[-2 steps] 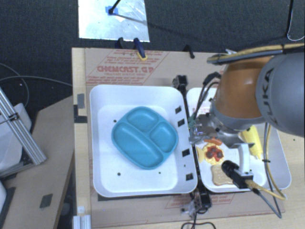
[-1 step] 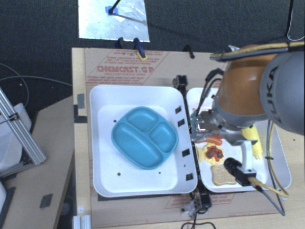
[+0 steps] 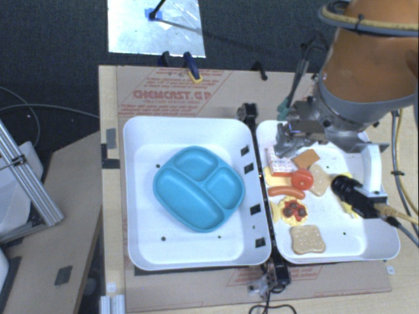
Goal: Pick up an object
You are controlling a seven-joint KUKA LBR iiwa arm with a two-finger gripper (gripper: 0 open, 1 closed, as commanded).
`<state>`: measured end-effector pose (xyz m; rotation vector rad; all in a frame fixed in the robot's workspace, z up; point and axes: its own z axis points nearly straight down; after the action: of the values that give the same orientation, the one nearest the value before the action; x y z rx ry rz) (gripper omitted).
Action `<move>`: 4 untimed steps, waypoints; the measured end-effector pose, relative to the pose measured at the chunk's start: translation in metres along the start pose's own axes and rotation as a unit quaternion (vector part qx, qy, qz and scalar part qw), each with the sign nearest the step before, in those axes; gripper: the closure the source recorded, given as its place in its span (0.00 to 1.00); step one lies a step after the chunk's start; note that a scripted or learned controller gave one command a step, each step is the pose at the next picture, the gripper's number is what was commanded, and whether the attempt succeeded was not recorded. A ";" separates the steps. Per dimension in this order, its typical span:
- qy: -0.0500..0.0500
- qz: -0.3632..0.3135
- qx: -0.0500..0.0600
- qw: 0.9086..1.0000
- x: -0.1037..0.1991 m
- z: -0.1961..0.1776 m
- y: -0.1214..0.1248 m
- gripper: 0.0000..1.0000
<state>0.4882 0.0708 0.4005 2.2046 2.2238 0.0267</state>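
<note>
— What lies in the right bin [image 3: 376, 241]?
— Toy food: a tomato [image 3: 302, 179], a hot dog [image 3: 287, 192], toast [image 3: 307, 239]. The gripper [image 3: 285, 144] hangs over the pile's upper-left edge, crowded; its pincer state cannot be told.
— And left?
— A blue divided plate [image 3: 198, 188].

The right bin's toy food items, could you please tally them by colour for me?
Red: 2, a tomato and a sausage
Tan: 3, toast, a cracker, a bread piece
Mixed colours: 2, a wafer, a pizza piece
Total: 7

Blue plate [image 3: 198, 188], 2 white bins [image 3: 141, 195]
</note>
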 end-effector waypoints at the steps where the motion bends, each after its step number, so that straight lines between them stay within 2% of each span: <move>1: -0.002 -0.001 0.007 1.000 -0.002 -0.002 -0.001 1.00; 3: -0.002 -0.008 0.005 1.000 -0.002 -0.024 0.001 1.00; 4: -0.003 0.005 0.013 1.000 -0.015 0.080 -0.004 1.00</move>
<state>0.4861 0.0563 0.3199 2.2253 2.2231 -0.0088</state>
